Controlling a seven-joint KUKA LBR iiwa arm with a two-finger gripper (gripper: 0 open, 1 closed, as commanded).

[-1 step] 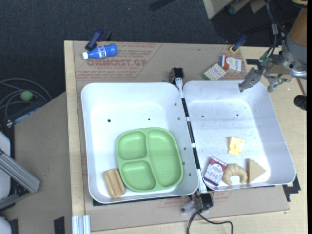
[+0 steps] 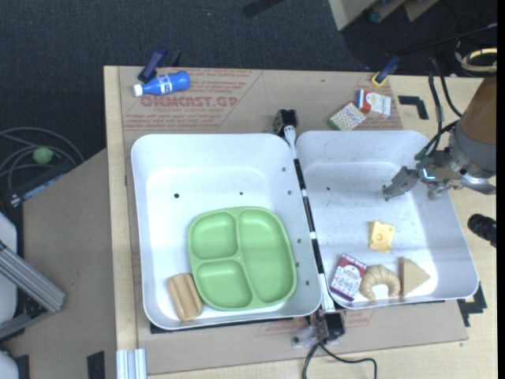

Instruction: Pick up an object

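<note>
Reaching in from the right, the grey robot arm (image 2: 481,144) hovers its hand (image 2: 410,181) over the upper part of the right bin (image 2: 347,152), with nothing between the fingers. Two dark fingers splay apart, one pointing left toward the bin's middle, so the hand reads as released and empty.

No object is lifted yet; the step in hand looks like the approach before a grasp. Candidates lie lower in the same bin: a yellow cheese-like block (image 2: 382,236) sits alone, near and below the hand, while a red-and-white packet (image 2: 346,278), a toy croissant (image 2: 380,281) and a pale wedge (image 2: 414,275) crowd together along the bottom edge.

My judgement is that the cheese block is the easiest target (bare white floor surrounds it on every side), so the next move calls for shifting down over it, descending, and closing. The clustered three touch or nearly touch, and they sit close to the bin's lower rim, leaving little room for fingers.

The left bin (image 2: 158,172) holds a green divided plate (image 2: 241,257) with a tan bread-like piece (image 2: 184,296) just beside its lower left corner. On the counter (image 2: 118,212) beyond the bins lie a blue-and-white bottle (image 2: 162,84) and a small carton (image 2: 373,103), both well apart from the hand.
</note>
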